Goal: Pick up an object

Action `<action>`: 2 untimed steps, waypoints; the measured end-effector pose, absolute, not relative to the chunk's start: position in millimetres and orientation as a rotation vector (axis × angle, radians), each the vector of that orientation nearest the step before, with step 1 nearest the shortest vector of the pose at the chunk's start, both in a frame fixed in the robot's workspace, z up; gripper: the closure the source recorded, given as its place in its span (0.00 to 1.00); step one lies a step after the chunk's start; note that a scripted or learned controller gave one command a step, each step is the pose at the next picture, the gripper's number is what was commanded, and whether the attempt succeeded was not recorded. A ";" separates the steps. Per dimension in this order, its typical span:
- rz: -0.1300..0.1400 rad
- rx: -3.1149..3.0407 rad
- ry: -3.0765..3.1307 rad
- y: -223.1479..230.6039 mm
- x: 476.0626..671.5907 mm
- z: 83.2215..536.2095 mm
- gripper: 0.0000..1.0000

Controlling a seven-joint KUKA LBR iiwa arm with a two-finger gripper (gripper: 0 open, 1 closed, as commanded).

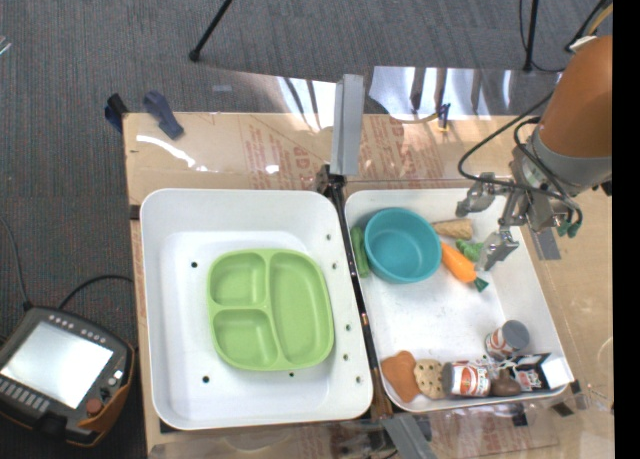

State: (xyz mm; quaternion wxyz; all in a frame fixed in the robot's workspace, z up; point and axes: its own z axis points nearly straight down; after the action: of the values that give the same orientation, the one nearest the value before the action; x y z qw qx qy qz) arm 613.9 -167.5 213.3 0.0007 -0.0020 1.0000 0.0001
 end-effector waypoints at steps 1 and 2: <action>-0.001 0.127 3.131 -171.7 611.6 111.2 0.00; 0.001 0.093 3.139 -113.4 629.3 87.1 0.00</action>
State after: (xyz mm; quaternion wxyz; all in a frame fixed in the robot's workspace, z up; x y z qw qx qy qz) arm 629.3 -113.4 87.1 0.0005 0.0296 0.9996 0.0002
